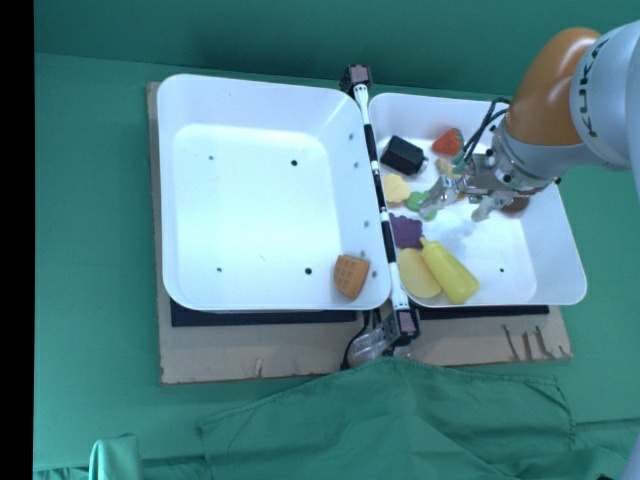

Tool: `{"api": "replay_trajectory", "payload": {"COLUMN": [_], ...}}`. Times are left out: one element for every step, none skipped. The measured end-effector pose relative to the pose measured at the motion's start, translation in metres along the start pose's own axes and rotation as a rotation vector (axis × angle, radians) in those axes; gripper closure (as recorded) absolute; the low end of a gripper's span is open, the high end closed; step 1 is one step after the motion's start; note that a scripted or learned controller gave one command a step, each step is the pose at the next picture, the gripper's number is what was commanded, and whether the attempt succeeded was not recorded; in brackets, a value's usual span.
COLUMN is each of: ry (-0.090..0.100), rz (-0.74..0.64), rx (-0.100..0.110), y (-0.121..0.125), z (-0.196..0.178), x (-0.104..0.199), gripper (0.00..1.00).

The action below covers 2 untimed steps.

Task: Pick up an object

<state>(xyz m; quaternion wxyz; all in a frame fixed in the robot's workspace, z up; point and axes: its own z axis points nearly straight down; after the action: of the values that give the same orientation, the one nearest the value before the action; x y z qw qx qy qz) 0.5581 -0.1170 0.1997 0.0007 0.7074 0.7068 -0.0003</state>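
My gripper hangs over the middle of the right bin, its two fingers spread open with nothing between them. Its left finger is just above a small green piece and next to a yellow piece. Behind it lie a black block and a red strawberry. A purple piece, a pale yellow oval and a yellow bottle lie towards the front. A brown thing is partly hidden under the wrist.
The left bin holds an orange waffle-like piece in its front right corner. A black and white bar runs between the bins. Green cloth lies bunched at the front of the bench.
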Motion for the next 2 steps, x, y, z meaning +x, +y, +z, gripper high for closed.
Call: {"api": "replay_trajectory", "payload": {"ry": [0.0, -0.007], "rz": [0.003, 0.003], "rx": [-0.002, -0.013], "y": [-0.002, -0.002], "z": [-0.004, 0.015], "x": [-0.001, 0.02], "gripper": [0.0, 0.0]}}
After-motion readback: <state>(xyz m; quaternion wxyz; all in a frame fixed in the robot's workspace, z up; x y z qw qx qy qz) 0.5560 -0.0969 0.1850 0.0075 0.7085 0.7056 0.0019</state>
